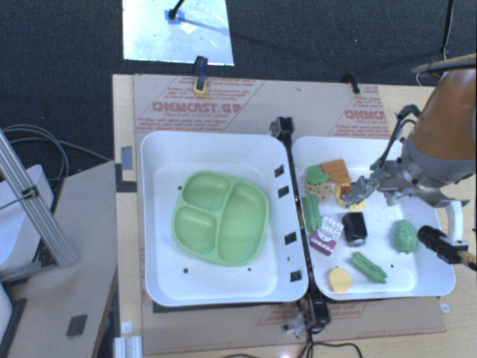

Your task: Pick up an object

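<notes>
The right bin [428, 274] holds several small toys. Among them are a yellow and red piece [345, 197], an orange waffle-like piece [337, 171], a black block [355, 227], a green leafy toy [405, 236], a green bean pod [369, 267] and a yellow piece [340, 279]. My gripper [363, 188] reaches in from the right and hangs low over the bin's upper middle. Its grey tip sits right beside the yellow and red piece. The arm's orange and grey body hides the bin's far right corner.
The left bin [160, 274] holds a light green divided plate [220, 217]. A black divider [294, 200] runs between the bins. More toys crowd the right bin's left side: a green pickle [311, 213], a pink and white item [326, 237] and a speckled beige piece [320, 191].
</notes>
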Motion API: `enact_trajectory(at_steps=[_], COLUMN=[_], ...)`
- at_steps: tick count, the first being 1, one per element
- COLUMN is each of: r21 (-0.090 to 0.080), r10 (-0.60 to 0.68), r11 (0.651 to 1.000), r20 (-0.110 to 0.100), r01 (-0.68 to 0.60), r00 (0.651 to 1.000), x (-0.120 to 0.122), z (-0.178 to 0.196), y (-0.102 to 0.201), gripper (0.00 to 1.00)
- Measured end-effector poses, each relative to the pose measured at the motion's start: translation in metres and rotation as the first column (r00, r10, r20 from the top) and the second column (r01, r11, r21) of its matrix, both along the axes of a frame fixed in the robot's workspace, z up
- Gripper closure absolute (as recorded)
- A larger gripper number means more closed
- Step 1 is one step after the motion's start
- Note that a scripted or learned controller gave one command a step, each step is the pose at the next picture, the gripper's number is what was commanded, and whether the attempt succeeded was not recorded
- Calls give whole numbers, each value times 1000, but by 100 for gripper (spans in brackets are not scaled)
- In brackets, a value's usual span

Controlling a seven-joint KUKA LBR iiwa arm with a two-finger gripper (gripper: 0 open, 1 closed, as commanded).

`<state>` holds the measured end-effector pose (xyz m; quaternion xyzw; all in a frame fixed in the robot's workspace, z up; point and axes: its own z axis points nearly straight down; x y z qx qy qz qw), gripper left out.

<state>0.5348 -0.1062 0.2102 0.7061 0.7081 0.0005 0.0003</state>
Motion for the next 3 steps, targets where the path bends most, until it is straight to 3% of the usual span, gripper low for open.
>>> enact_trajectory(at_steps=[1,2,3], r21=[-1,-1,1], r10=[-8,-3,5], r11=[1000,1000,1000], r20=[-3,4,6], r01=[8,3,-5], r00=[1000,1000,1000], x=[-22,-19,-47], z=[-130,-115,-27], y=[-42,-39,16], gripper=[0,100,100])
